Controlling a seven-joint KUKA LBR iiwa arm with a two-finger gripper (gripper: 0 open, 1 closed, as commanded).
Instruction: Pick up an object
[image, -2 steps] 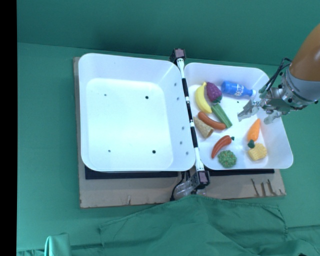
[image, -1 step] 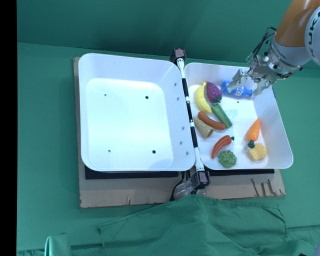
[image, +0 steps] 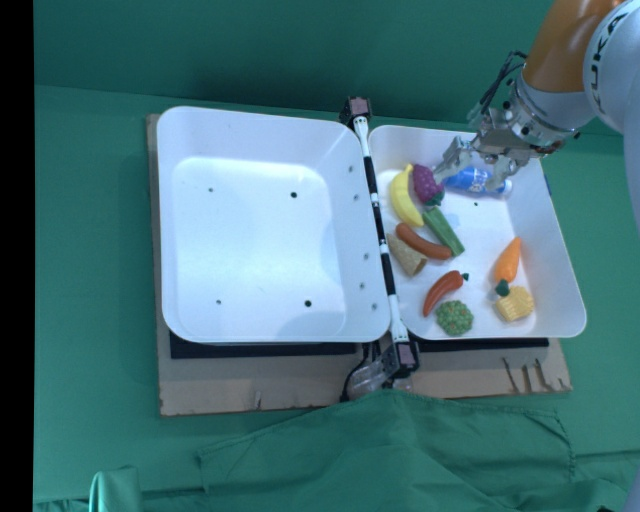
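The right bin (image: 560, 270) holds several toy foods: a yellow banana (image: 402, 198), purple grapes (image: 427, 183), a green cucumber (image: 442, 230), a brown sausage (image: 422, 243), a bread piece (image: 405, 254), a red chili pepper (image: 442, 291), a broccoli head (image: 455, 318), an orange carrot (image: 507, 261) and a corn piece (image: 514, 303). A blue and white bottle (image: 474, 181) lies at the bin's far side. My gripper (image: 478, 158) hangs right over that bottle, with its fingers apart on either side of it.
The left bin (image: 190, 150) stands beside the right one, split from it by a white bar with black clamps (image: 372, 210). A green cloth (image: 400, 450) is bunched at the front. Cardboard (image: 250, 385) lies under both bins.
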